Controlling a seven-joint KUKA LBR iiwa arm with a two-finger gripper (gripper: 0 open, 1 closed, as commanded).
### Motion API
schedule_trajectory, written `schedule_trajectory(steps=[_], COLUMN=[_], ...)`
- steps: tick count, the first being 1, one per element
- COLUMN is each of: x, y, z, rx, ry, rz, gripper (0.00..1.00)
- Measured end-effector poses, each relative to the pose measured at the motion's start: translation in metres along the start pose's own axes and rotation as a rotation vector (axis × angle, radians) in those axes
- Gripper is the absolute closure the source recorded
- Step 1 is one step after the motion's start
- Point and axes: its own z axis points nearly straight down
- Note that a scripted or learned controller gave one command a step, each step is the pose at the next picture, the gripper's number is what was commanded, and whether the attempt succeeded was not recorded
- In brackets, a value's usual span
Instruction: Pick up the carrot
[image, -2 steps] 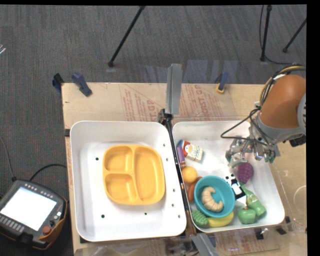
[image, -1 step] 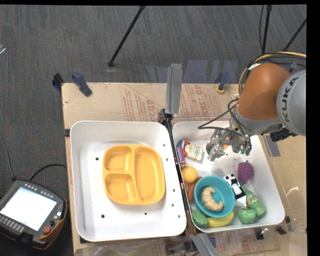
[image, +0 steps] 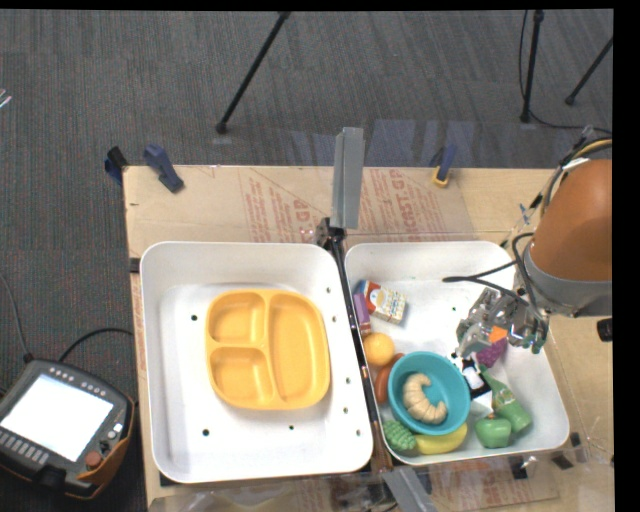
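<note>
Poised over the right white plastic bin (image: 440, 262), the metal pincer (image: 490, 335) hangs near a small purple toy (image: 492, 350); whether it is open or closed I cannot tell, since its tips blur into the clutter.

The carrot seems to be the orange-red tapered piece (image: 385, 380) wedged by the bin's left wall, between the round orange toy fruit (image: 378, 349) and the teal plastic bowl (image: 430, 393) holding a tan curled pastry toy (image: 428, 397). It is probably light, rigid, smooth plastic, so apt to slip; gripping across its thicker middle looks safest.

Much of it lies under the bowl's rim, so its length and true identity are uncertain. A green ridged toy (image: 400, 436) sits just below it.
</note>
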Motion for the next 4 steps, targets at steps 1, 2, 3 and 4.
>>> schedule_trajectory(steps=[1, 2, 3, 4], x=[0.036, 0.052, 0.068, 0.101], y=[-0.079, -0.044, -0.013, 0.059], z=[0.017, 0.039, 0.080, -0.018], rx=[0.002, 0.002, 0.001, 0.001], ry=[0.004, 0.006, 0.005, 0.002], rz=[0.312, 0.531, 0.417, 0.731], gripper=[1.00, 1.00, 1.00, 1.00])
